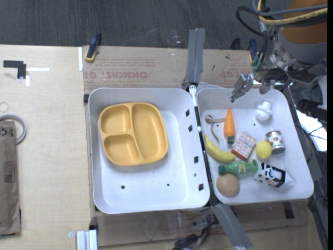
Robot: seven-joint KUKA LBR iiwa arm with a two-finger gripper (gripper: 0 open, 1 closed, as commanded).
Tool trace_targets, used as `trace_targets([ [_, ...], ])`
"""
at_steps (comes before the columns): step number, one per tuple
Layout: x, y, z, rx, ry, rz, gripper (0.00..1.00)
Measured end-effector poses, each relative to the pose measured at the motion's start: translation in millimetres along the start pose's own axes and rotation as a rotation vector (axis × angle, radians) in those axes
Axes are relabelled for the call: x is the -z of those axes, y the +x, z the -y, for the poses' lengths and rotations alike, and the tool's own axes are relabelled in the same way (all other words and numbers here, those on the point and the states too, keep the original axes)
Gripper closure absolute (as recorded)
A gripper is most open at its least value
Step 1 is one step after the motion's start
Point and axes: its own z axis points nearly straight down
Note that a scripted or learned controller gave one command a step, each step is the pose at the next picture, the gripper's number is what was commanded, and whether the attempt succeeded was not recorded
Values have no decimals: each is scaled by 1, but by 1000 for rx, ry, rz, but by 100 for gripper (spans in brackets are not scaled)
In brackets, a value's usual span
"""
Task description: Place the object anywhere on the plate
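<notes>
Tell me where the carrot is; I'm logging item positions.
The carrot lies in the right bin, toward its upper left, just above the banana and left of the small box.

plate (133,134): bare, open from above | right bin (299,184): crowded; carrot (229,125), banana (217,150) touching

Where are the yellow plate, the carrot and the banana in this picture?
yellow plate (133,134): camera view, on the ridge between its compartments.
carrot (229,125): camera view, middle of its orange body.
banana (218,151): camera view, middle of its curve.
</notes>
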Motion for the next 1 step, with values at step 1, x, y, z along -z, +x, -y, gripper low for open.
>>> trace_targets([
  [1, -67, 47, -3, -149, 3, -1, 0],
])
